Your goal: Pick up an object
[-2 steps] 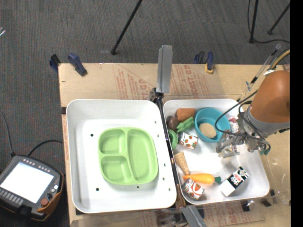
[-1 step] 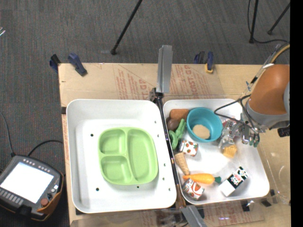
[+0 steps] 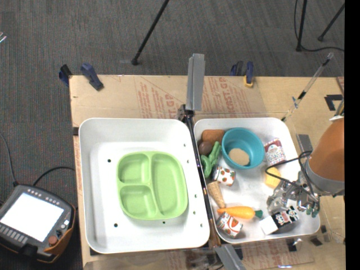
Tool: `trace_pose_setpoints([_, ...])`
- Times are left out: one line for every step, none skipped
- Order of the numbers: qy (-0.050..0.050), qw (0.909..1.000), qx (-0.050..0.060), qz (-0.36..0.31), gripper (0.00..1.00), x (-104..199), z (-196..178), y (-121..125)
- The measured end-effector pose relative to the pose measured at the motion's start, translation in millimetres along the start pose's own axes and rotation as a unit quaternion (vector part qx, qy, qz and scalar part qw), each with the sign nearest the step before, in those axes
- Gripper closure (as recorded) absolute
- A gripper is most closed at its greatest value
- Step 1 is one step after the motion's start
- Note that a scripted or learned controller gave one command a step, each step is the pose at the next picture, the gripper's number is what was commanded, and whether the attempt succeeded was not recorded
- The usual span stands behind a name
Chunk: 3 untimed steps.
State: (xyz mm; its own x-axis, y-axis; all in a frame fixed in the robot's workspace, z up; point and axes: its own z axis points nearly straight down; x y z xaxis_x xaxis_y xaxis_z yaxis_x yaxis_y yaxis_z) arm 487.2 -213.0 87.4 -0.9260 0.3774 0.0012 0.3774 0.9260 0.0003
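Pincer (image 3: pixel 292 200) over right bin's (image 3: pixel 256 121) corner, grip state unclear, carrot (image 3: pixel 240 212) lying crosswise, green tip pointing right

A tray (image 3: pixel 152 185) lies in the left bin (image 3: pixel 95 151); a bowl (image 3: pixel 243 147) in the right bin (image 3: pixel 281 129).

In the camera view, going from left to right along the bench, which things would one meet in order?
Handheld screen → green divided plate → blue bowl → small red and white carton → gripper at the right bin's edge.
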Motion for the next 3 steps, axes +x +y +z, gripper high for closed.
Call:
trace_pose_setpoints([0.000,0.9937,-0.001,0.112,1.00,-48.0,0.2,44.6])
trace_pose_setpoints([0.008,0.9830,0.004,0.183,1.00,-50.9,-43.6,112.2])
trace_pose_setpoints([0.000,0.9831,0.000,0.183,0.00,-54.9,-46.5,114.1])
